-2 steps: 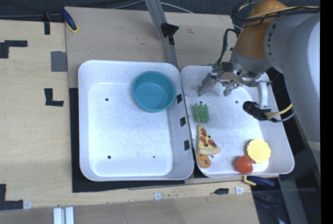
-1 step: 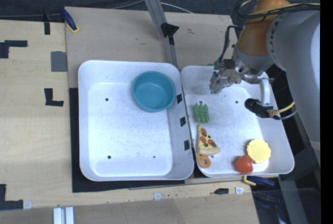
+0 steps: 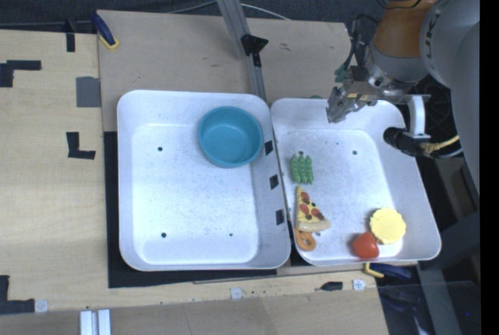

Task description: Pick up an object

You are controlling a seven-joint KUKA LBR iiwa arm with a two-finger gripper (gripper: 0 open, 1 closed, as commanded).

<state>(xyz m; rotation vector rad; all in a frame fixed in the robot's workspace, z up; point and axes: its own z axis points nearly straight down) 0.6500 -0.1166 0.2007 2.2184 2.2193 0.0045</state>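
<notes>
My gripper [image 3: 338, 112] hangs over the far edge of the right bin [image 3: 355, 162], with nothing visible between its fingers. In that bin lie a small green toy [image 3: 302, 167] near the left wall, a pizza slice toy [image 3: 309, 210] below it, an orange piece [image 3: 305, 241] at the pizza's near end, a red tomato [image 3: 365, 245] and a yellow round piece [image 3: 387, 225] in the near right corner. All of them sit well toward the near side from the gripper.
A blue bowl [image 3: 230, 136] sits in the far right part of the left bin [image 3: 187, 201]. A grey metal pole [image 3: 234, 6] slants down to the divider between the bins. Cables run behind the arm at the far right.
</notes>
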